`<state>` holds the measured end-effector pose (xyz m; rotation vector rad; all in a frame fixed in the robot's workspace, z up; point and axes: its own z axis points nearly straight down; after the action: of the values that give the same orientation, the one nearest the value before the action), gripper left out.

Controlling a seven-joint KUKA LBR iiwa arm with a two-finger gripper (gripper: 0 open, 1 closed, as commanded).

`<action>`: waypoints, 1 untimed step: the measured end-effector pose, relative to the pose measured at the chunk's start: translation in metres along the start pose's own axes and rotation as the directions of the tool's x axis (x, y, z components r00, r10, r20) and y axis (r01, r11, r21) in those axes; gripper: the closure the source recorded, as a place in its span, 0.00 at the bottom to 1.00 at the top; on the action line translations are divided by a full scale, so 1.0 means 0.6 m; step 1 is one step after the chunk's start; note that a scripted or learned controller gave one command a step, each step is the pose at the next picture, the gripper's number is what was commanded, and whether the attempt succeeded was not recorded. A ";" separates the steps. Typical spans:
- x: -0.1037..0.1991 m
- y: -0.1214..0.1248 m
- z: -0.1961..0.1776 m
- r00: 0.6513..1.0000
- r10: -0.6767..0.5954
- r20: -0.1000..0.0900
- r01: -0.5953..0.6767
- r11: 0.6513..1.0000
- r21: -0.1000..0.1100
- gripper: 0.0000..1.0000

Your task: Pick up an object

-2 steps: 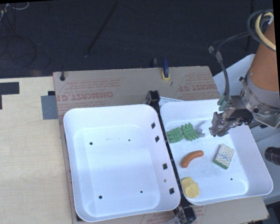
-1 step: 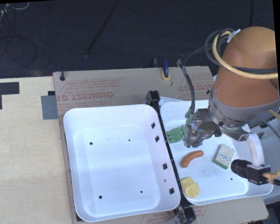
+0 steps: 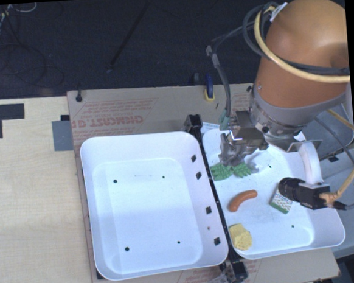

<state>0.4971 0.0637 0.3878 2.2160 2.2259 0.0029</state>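
Tool (image 3: 235, 154) is down in the right bin (image 3: 330, 232), at its back-left corner, right over the green leafy toy (image 3: 231, 171); looks like it's touching or just above the toy's top edge. You can't tell from this angle whether it's spread or pressed together, & nothing is visibly pinched, so don't count this as a grasp. Likely target = the leafy toy, lying flat on the bin floor just beside the wall shared w/ the left bin (image 3: 104, 151).

Risks, as I judge them: the toy looks thin & floppy, so a close may catch just one frond, which slips out on the lift. Being so near the wall, the tool could scrape the rim or shove the toy against it. Orange sausage (image 3: 242, 200) lies near, toward the front; a skewed approach might nudge it. Yellow piece (image 3: 240, 237) & small green-white box (image 3: 281, 203) are farther off, prob. safe.
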 end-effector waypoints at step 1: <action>-0.090 -0.037 0.010 1.000 0.009 0.002 -0.009 1.000 0.006 1.00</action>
<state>0.4749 0.0093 0.3816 2.2282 2.2179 -0.0068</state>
